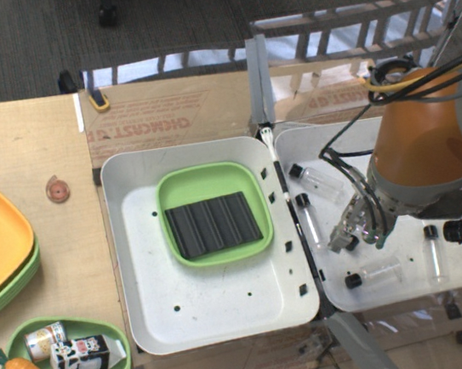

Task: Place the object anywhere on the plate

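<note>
Arm: grey, orange-banded, it hung over the right bin, nearest the camera.
Gripper: it sat low near that bin's left wall; whether it gripped anything could not be told.
Objects: clear syringes lay scattered on the right bin's floor.
Plate: green, with a dark ribbed insert, it sat in the left bin towards the far edge.
Key relation: the plate lay leftward of the gripper, across the shared bin walls.

Green plate — dark ribbed slab; white bins — orange-banded grey arm.
</note>
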Tool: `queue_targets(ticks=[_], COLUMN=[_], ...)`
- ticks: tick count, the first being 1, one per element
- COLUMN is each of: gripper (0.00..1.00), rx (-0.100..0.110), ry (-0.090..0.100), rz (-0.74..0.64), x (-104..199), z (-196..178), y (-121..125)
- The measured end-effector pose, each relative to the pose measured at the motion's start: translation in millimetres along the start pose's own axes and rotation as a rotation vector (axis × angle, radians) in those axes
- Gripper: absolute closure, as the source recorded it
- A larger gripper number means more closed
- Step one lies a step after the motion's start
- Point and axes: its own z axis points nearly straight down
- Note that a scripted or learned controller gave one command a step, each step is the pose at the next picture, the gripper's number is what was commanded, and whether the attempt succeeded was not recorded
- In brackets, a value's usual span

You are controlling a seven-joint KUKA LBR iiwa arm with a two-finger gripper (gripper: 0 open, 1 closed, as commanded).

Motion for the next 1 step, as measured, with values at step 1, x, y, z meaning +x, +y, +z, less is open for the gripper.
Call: queue_targets(ticks=[1], gripper=[0.0], rx=[0.0], ry=[0.0], rz=[0.0], x=[0.0], z=[0.0], y=[0.0])
